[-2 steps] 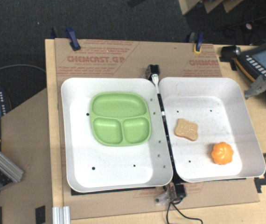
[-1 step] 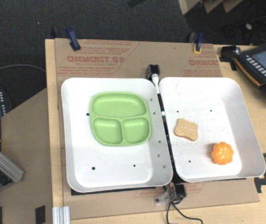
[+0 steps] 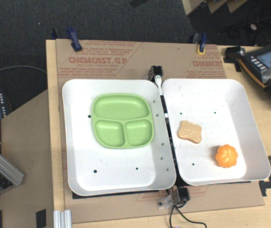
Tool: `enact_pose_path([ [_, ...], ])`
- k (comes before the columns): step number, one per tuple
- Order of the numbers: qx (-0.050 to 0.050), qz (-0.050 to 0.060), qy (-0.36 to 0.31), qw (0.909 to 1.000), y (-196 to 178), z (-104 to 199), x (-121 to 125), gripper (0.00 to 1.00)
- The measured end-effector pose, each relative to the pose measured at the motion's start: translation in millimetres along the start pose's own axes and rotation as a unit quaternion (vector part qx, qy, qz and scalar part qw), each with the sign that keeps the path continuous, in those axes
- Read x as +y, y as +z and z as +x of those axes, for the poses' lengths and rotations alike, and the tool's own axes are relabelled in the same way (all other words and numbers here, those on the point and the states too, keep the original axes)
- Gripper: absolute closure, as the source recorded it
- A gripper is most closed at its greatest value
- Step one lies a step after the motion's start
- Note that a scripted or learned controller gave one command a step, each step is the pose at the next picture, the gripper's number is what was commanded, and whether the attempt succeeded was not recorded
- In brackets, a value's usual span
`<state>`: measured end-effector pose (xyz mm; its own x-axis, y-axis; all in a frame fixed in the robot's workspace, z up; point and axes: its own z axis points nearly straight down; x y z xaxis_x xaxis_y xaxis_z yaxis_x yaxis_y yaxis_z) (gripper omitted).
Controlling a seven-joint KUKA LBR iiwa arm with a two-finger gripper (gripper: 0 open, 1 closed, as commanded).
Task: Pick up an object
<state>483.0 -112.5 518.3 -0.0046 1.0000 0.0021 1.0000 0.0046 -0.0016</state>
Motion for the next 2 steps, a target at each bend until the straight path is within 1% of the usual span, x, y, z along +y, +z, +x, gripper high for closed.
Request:
enact_pose_path([
  [1, -0.002, -0.003, 0.002, 1.0, -10.7, -2.6, 3.0, 1.0],
  [2, 0.0, 0.006, 0.001, 1.0, 105.1, 23.9, -4.3, 1.0],
])
